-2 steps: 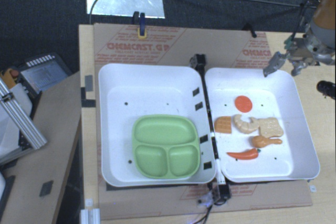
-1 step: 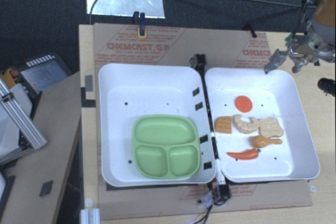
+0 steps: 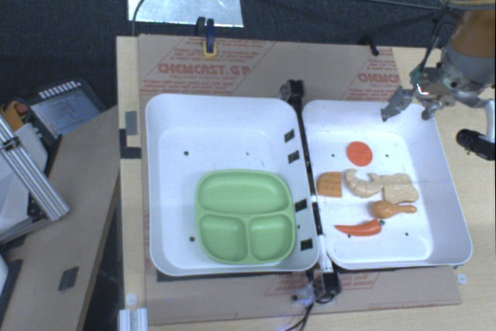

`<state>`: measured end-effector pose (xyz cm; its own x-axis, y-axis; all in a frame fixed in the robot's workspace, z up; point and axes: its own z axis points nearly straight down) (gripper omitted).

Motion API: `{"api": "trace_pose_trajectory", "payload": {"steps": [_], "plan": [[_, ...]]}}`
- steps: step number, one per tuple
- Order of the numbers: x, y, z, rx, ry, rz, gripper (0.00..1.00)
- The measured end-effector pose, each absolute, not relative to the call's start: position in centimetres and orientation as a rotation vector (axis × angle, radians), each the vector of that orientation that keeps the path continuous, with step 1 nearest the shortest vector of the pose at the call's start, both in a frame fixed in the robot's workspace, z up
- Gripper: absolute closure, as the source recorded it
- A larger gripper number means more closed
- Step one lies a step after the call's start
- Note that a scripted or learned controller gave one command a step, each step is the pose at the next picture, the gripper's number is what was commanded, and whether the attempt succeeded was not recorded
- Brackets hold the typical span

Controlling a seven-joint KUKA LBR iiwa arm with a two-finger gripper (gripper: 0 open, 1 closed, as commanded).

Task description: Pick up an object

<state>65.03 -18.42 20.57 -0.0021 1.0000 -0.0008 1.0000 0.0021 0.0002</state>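
Nearest you, the green divided tray [image 3: 245,215] sat in the near half of the left bin [image 3: 178,128]. In the right bin [image 3: 434,244] you had a red chilli [image 3: 359,228] nearest, then a drumstick [image 3: 391,208], a pale shrimp-like piece [image 3: 381,185], a bread slice [image 3: 329,184] and a red disc [image 3: 359,153] farthest. The arm [image 3: 473,31] reached in from the right over that bin's far right corner, its gripper [image 3: 408,106] spread apart, holding nothing.
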Motion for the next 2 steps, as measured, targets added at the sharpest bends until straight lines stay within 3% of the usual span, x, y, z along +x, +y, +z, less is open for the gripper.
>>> {"api": "trace_pose_trajectory", "payload": {"steps": [2], "plan": [[64.9,-18.6,9.2,2.218,2.224,-0.001,0.0]]}}
